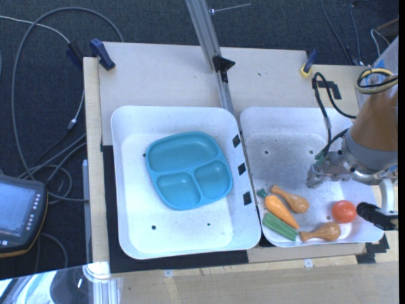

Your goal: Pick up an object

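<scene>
You can see the pincer (316, 175) low in the right bin (278, 122); whether it is apart or together, I cannot tell. Nothing is lifted yet: the carrot (280, 211) lies just below-left, the tomato (343, 211) below-right.

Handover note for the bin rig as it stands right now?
Claw: low in the right bin, nothing seen in it.
Right bin, near corner: carrot, green piece, two tan squash-shaped pieces, tomato, all lying on the floor.
Left bin: blue divided plate.
Done: no pick yet.
Left: grasp any one item and lift it; the nearer tan piece looks closest to the claw.
</scene>
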Controlling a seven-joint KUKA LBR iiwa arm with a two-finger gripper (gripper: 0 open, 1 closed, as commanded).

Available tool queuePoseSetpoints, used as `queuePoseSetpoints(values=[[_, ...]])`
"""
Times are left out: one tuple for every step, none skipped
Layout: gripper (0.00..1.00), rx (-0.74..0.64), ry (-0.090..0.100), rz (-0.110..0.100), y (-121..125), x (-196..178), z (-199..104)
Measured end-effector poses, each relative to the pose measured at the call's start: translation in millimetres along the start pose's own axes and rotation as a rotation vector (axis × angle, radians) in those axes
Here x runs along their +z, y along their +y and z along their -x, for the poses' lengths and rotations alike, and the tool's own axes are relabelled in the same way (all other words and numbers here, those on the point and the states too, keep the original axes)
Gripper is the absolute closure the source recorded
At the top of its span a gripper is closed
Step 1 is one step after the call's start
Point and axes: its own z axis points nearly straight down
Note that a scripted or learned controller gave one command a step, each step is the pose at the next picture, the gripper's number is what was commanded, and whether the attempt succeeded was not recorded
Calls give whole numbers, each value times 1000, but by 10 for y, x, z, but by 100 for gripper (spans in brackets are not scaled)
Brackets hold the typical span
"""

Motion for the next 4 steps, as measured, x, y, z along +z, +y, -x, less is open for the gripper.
queuePoseSetpoints(values=[[100, 1, -3, 5, 39, -439, 31], [100, 0, -4, 7, 58, -982, 31], [100, -4, 1, -1, 57, -1003, -404], [100, -4, 2, -3, -4, -1004, -847]])
